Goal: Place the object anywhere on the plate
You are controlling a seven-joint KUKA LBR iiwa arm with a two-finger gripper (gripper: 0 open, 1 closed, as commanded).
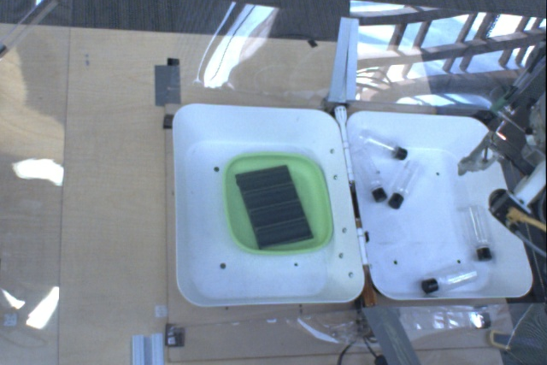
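A pale wooden bench, glare-streaked, carries two shallow white bins before dark ribbed flooring. In the left bin, a dark grey ridged rectangular block lies on the green square plate, its long axis running near-to-far, slightly tilted. Clear black-capped vials scatter the right bin. The hand sits at the right edge; whether it is parted or closed I cannot tell.
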